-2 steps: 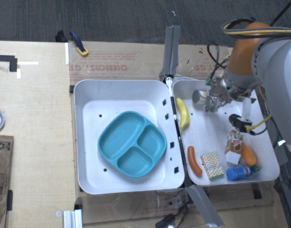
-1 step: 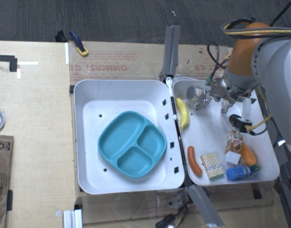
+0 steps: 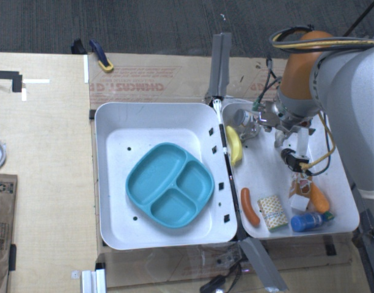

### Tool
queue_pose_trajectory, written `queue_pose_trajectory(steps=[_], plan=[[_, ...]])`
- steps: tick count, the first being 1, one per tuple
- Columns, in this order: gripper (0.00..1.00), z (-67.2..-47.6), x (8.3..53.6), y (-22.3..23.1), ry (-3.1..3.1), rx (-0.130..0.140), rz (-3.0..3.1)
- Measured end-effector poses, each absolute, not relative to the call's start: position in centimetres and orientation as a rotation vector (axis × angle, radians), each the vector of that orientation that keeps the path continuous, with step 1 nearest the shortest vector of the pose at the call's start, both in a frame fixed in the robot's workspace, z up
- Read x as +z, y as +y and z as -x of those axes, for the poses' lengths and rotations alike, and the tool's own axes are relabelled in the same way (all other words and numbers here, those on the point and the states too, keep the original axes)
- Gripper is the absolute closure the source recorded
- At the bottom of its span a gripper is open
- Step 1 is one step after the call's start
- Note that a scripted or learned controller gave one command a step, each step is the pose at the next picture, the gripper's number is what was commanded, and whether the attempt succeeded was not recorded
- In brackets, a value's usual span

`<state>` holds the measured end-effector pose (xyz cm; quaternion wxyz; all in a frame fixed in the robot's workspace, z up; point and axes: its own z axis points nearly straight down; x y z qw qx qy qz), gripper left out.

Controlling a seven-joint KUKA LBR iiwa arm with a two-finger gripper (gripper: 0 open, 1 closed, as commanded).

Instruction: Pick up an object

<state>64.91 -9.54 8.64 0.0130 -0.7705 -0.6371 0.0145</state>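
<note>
The banana (image 3: 234, 145) is a small yellow curved piece with a smooth, slightly glossy skin, and it lies lengthwise along the left wall of the right bin (image 3: 340, 182), close to the divider between the 2 bins. The gripper (image 3: 248, 129) sits just above and to the right of the banana's upper end, near the bin's top left corner; whether it touches the banana cannot be made out, and whether its fingers are spread or closed cannot be told from this angle. Behind it the arm (image 3: 333, 84) shows a rounded orange band and a broad, smooth grey casing, with black and yellow cables looping around the wrist.

Lower in the same bin, a slim red-orange sausage (image 3: 249, 207) lies near the left wall, and beside it rests a small, boxy patterned packet (image 3: 273, 212). Against the right side are an orange carrot (image 3: 319, 199), tapered and smooth, and a blue bottle (image 3: 308, 222) lying on its side.

The left bin (image 3: 110, 163) is white, shallow and hard-looking, with rounded corners. It holds a light blue tray (image 3: 169, 185), a rounded plastic piece split into 3 compartments and set at a tilt to the bin's walls.

The bench (image 3: 40, 163) is pale wood grain.
</note>
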Motion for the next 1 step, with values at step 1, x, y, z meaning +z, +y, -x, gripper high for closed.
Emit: queue_pose_trajectory(steps=[1], plan=[[1.00, -65.02, 9.58, -9.55, -1.986, 0.040, 2.404]])
